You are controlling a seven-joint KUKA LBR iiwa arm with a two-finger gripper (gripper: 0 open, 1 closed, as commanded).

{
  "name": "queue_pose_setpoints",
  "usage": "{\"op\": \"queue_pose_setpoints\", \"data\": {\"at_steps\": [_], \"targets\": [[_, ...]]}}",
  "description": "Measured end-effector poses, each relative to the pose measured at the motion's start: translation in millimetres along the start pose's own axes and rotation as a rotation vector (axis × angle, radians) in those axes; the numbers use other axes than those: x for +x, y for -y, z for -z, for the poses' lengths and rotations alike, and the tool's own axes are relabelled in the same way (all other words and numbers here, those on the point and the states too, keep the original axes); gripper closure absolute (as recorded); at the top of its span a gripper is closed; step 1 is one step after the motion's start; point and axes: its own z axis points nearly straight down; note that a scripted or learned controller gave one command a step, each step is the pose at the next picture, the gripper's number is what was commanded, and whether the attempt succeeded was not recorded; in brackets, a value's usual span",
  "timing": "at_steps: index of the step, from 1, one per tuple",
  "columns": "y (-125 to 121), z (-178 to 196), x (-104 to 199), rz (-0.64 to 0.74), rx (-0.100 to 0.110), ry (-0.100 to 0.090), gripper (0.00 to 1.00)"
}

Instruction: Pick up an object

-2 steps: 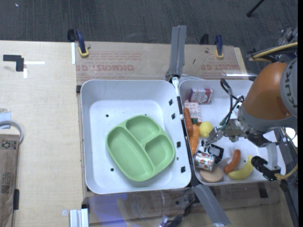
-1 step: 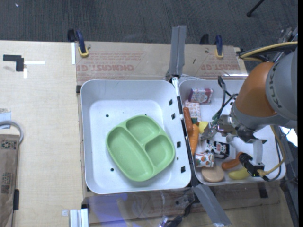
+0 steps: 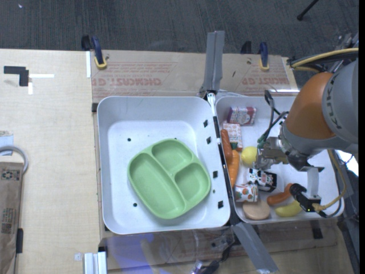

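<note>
Toy foods, right bin (image 3: pixel 336 170): lemon (image 3: pixel 248 155), carrot (image 3: pixel 234 165), banana (image 3: pixel 288 209). Gripper (image 3: pixel 263 165) low among them; cannot tell its state. Left bin (image 3: pixel 111 153): green divided plate (image 3: pixel 169 178).

bench (image 3: pixel 45 130): pale wood | left white bin (image 3: pixel 108 170) at centre | right white bin (image 3: pixel 336 213) at 3 o'clock | brown paper bag (image 3: pixel 10 196) at 9 o'clock

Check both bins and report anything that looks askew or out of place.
The green divided plate lies rotated at a slant in the left bin, not square to its walls. In the right bin, the toy food is jumbled along the left wall and near end. Nothing looks spilled or damaged.
</note>
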Motion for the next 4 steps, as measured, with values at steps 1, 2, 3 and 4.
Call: {"op": "queue_pose_setpoints", "data": {"at_steps": [1, 2, 3, 4], "targets": [[0, 0, 0, 0.000, 0.000, 0.000, 0.00], [-8, 92, 20, -0.063, -0.003, 0.001, 0.00], [13, -8, -13, 0.143, -0.003, 0.000, 0.00], [13, 1, -13, 0.140, -0.003, -0.001, 1.00]]}}
